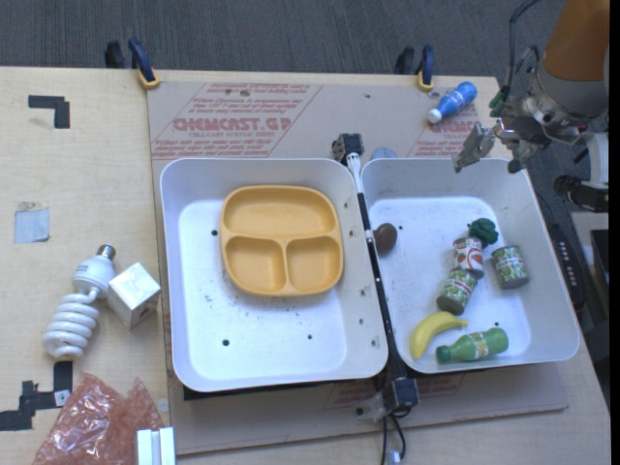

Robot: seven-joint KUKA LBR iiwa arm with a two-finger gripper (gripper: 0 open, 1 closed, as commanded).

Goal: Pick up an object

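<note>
White and curly, a light bulb [76, 304] is seen far to the left on the bench, with a small white cube [134, 294] touching it. Some crinkly pink plastic [92, 422] lies below them. Next comes the left bin [194, 347], and a yellow tray [283, 238] with three parts is laid in it. Nothing else is kept in that bin.

More things are held in the right bin [542, 342]. A small brown ball [386, 237] is found near its left wall. Toward the right side, a green broccoli toy [481, 230], two little cans [469, 256], a grey-green can [509, 265], a banana [433, 332] and a green bottle [473, 346] are bunched close together. A blue and white bottle [452, 102] is left outside, above this bin.

The gripper [492, 144] is held up high over the top right corner of the right bin. Its fingers are spread apart, and nothing is held between them.

No object has been picked yet, so the reaching step seems to be in hand. For the next move, the gripper would need to be brought down over one toy. The brown ball stands alone, so it may be the easiest to grab.
</note>
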